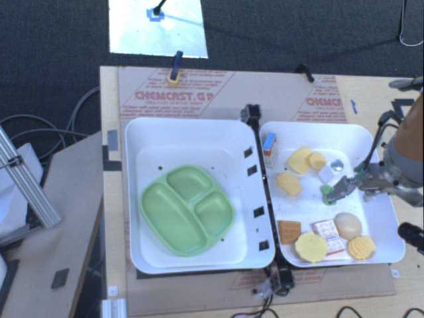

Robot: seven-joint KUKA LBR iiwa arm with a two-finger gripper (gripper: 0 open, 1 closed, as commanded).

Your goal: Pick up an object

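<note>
My gripper (pixel 342 188) hangs low over the middle of the right bin (pixel 374 138), reaching in from the right. Its tip is right beside a small green object (pixel 326 193), and contact cannot be made out. Around it lie yellow food pieces (pixel 299 159) (pixel 289 183), a small orange-yellow piece (pixel 317 160) and a pale grey item (pixel 330 171). Nearer the front are a beige bun (pixel 348 225), a red-and-white packet (pixel 328 236), a brown cracker (pixel 289 231), a round yellow piece (pixel 311 246) and a ridged yellow piece (pixel 361 247).
The left bin (pixel 152 134) holds a green divided plate (pixel 187 209). A small blue-and-orange carton (pixel 268 142) stands at the right bin's back left corner. A black divider with clips (pixel 260 184) runs between the bins. Cables lie off the bench to the left.
</note>
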